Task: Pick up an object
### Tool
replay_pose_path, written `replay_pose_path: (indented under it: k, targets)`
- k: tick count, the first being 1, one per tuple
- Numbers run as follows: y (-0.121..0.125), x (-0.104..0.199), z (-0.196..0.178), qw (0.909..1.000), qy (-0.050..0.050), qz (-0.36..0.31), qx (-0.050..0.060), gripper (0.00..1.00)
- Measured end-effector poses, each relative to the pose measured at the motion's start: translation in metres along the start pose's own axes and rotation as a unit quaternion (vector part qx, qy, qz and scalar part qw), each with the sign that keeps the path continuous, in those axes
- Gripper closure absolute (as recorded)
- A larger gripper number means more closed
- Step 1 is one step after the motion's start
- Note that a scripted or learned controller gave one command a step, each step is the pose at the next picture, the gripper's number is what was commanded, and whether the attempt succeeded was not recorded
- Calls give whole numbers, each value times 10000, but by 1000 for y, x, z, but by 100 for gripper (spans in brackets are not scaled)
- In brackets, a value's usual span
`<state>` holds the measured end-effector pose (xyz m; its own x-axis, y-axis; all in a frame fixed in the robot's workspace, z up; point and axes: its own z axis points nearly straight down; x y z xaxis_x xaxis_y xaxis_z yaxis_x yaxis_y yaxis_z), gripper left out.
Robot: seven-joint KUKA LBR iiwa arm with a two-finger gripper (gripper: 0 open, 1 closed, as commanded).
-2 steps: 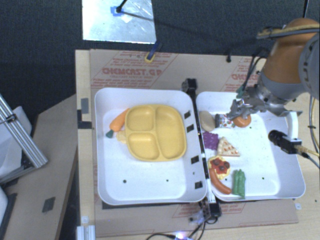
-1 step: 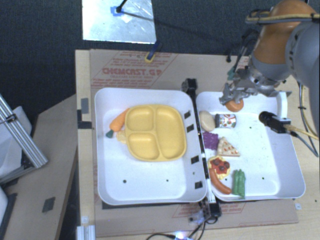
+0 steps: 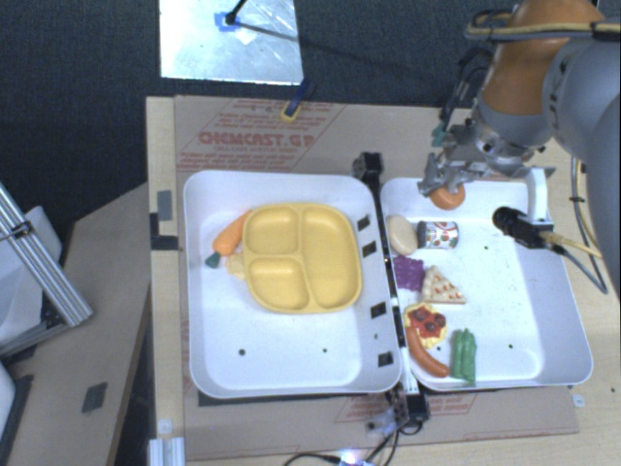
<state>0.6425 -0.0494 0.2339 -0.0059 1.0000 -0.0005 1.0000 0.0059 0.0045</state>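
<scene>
Two white bins sit side by side on the tabletop, and the action is all in the right bin (image 3: 543, 309). The tool (image 3: 444, 184) is down at that bin's far-left corner, and right under its tips there's a small round orange thing (image 3: 447, 198), looks like a toy orange. The fingers seem to sit on either side of its top, so I'd guess it's closed or closing on it, but honestly I can't tell from this angle whether it's actually gripped or just touched.

So the target lies pretty much straight below the tool, no sideways offset to speak of. It's round, so no long axis to line up with. My read is the next move is just squeeze and lift.

Neighbours to watch: a pale egg-ish piece (image 3: 401, 233) and a little can (image 3: 439, 235) lying on its side, both just nearer the camera than the orange. Close, but not touching it as far as I can see.

The left bin (image 3: 209, 348) has a yellow divided plate (image 3: 296, 257) and a carrot (image 3: 229, 234).
</scene>
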Motion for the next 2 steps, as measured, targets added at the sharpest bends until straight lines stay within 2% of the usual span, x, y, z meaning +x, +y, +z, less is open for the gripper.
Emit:
replay_pose_path:
  k: [1, 2]
  targets:
    - [-5, 3, 19, 10000, 0, 5, 18, 100]
    - [-6, 0, -2, 10000, 0, 6, -1, 100]
